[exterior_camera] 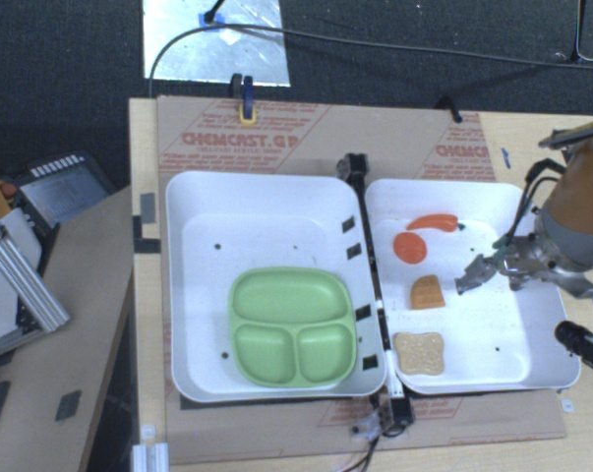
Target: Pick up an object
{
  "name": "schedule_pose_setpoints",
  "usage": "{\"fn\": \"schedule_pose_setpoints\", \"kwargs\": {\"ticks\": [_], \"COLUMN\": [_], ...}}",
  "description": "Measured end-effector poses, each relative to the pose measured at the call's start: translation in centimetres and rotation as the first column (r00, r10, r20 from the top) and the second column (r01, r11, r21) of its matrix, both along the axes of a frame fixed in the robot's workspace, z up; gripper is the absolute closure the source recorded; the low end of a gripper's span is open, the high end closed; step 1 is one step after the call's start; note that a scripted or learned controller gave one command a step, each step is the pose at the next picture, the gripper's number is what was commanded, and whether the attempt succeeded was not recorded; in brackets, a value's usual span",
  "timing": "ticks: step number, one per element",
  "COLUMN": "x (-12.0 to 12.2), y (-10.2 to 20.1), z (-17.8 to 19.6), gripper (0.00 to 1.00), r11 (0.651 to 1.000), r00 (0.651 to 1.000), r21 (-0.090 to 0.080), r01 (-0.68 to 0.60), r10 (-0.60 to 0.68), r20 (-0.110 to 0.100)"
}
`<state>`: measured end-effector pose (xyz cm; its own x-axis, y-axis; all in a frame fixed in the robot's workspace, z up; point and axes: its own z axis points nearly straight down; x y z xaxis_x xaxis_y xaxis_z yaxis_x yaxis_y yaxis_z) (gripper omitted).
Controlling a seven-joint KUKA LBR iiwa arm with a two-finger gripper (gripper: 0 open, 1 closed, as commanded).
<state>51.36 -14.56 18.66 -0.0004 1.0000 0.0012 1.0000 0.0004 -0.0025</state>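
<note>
Claw low over right bin, near bread wedge

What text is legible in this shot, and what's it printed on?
"CHEMCAST G P": red print on the brown protective sheet under the bins, upper left; last letters uncertain.
"CHEMC...": same red print, upper right of the sheet, running at a slant and cut off.
Faint red print along the sheet's lower edge: too blurred to read.
Dark device at far left: any markings too small to read.

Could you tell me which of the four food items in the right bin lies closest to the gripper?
The orange-brown wedge, mid-bin, just left of the gripper; the others lie farther off.
</note>
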Motion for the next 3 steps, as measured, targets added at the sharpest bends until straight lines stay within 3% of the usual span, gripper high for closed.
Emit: {"fn": "schedule_pose_setpoints", "kwargs": {"ticks": [1,2,3], "x": [-1.0,-0.8,-0.7], "y": [-0.3,-0.3,-0.5], "z": [-5.3,-3.9,2.4], "gripper": [0.00,1.00,1.00], "r11": [1.000,1.000,1.000], "r00": [1.000,1.000,1.000], "r21": [0.001,-0.003,-0.003], "r01": [0.000,-0.002,-0.004], "r10": [0.000,0.002,0.004], "r20": [-0.002,0.006,0.009]}}
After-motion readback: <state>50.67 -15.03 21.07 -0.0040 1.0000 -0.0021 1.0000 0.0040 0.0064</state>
